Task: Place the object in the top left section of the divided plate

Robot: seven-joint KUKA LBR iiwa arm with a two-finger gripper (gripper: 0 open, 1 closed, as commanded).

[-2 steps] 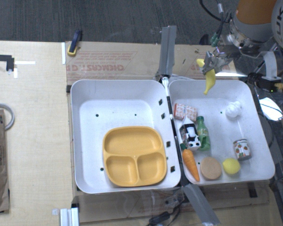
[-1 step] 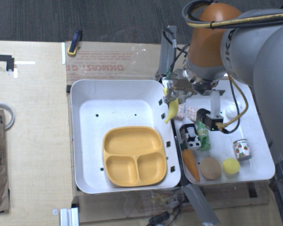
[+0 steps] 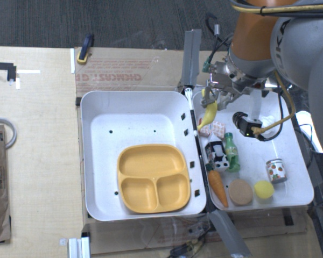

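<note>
A yellow divided plate point(image 3: 152, 182) lies in the left bin point(image 3: 99, 144), with one wide compartment at the top and two smaller ones below; nothing lies in any of them. My gripper point(image 3: 213, 100) hangs over the upper left corner of the right bin point(image 3: 282, 141), close to the wall between the bins. A yellow banana point(image 3: 208, 116) hangs nearly upright from between its fingers, its lower tip just above a pink and white item point(image 3: 219, 129). The gripper is shut on the banana.
The right bin also holds a green bottle point(image 3: 230, 151), a black and white cow toy point(image 3: 218, 158), a carrot point(image 3: 217, 187), a brown disc point(image 3: 240, 192), a yellow ball point(image 3: 264, 189) and a small can point(image 3: 276, 170). A black cable loops beside the wrist.
</note>
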